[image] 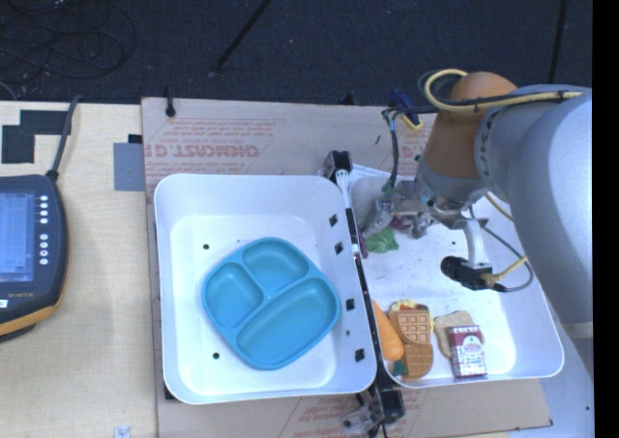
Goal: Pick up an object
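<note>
In the right bin (pixel 522 330) my gripper (pixel 399 220) hangs low near the far left corner, under the grey arm with its orange band. A small green item (pixel 380 242) lies just below and left of it, against the divider; whether they touch I cannot tell. Along the near edge lie an orange carrot (pixel 386 333), a brown waffle (pixel 414 324), a slice of bread (pixel 451 323) and a small red box (pixel 468 350).
A blue divided plate (pixel 270 303) lies in the left bin (pixel 184 223). A handheld control pendant (pixel 24 243) rests on the bench at far left. The arm's bulk covers the right bin's far right part.
</note>
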Robot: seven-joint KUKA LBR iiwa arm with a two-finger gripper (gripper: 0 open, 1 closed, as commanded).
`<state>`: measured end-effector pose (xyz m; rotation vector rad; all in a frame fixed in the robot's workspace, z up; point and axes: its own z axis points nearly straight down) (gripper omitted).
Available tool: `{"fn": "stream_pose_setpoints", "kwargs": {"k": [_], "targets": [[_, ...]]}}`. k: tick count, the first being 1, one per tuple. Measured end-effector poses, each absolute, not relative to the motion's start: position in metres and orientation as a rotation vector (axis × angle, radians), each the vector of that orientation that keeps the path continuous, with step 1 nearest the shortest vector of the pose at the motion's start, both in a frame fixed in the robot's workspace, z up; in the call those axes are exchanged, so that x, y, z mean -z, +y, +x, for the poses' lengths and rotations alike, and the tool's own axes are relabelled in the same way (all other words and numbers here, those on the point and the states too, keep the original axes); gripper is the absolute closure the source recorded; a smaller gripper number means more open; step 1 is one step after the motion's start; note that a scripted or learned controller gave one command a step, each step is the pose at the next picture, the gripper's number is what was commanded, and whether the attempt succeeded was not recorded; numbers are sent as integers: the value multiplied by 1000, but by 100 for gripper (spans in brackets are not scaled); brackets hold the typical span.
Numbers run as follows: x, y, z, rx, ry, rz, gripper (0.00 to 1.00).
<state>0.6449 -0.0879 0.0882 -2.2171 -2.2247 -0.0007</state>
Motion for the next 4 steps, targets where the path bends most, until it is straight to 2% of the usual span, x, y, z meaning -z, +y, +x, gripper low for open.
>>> {"fn": "stream_pose_setpoints", "kwargs": {"k": [1,2,3,4], "targets": [[-102,-82,534,-11,-2211,-2215,0],[-88,-91,481,1,-2223,-2230,0],[-87,-90,477,1,-2221,-2223,0],[-96,-91,477,0,-2211,-2229,100]]}}
